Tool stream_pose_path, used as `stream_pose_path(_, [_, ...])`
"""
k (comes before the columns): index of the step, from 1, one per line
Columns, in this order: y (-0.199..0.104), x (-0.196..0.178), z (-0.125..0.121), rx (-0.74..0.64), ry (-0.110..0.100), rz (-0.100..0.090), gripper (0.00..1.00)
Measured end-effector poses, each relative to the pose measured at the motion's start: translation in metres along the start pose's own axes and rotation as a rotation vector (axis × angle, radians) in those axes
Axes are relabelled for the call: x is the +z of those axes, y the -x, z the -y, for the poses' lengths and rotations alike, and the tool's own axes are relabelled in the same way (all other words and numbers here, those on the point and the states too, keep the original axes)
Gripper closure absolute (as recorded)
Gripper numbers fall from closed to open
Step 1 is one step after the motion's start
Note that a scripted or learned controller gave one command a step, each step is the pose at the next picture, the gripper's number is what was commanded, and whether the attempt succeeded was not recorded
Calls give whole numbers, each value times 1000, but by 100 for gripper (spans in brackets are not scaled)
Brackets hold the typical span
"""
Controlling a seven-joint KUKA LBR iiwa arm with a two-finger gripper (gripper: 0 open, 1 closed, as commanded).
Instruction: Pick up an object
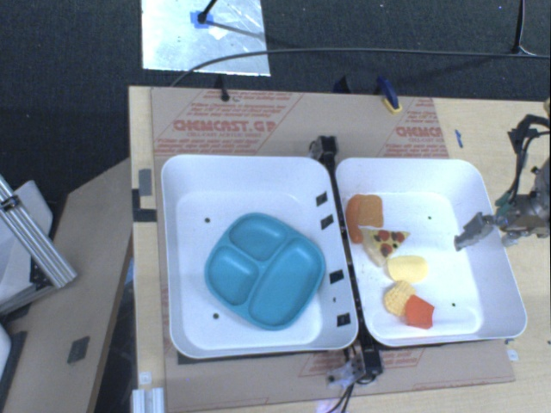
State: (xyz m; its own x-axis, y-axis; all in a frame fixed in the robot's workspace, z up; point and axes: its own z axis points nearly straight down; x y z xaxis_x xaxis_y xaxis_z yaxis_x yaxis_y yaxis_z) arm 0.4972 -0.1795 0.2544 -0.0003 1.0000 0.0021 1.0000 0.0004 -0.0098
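Below, cardboard bench (pixel 224 119), dark floor (pixel 69 58); hand (pixel 472 231) over right bin (pixel 482 325), grip unclear.

1. Blue divided plate (pixel 265 269) sits in the white left bin (pixel 185 231).
2. White right bin (pixel 465 188): orange-brown toast (pixel 365 212), dotted pizza slice (pixel 384 244), yellow lemon (pixel 407 269), red-orange piece (pixel 419 312).

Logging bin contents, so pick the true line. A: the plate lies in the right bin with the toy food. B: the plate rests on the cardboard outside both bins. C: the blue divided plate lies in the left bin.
C: the blue divided plate lies alone in the left bin, while the toy food sits in the right bin.
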Motion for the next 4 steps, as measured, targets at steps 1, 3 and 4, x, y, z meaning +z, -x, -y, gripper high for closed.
stream_pose_path(1, [-1,-6,-2,-4,11,3,0])
stream_pose_path(3, [-5,115,-1,-1,6,1,0])
stream_pose_path(4, [-5,167,-1,0,7,1,0])
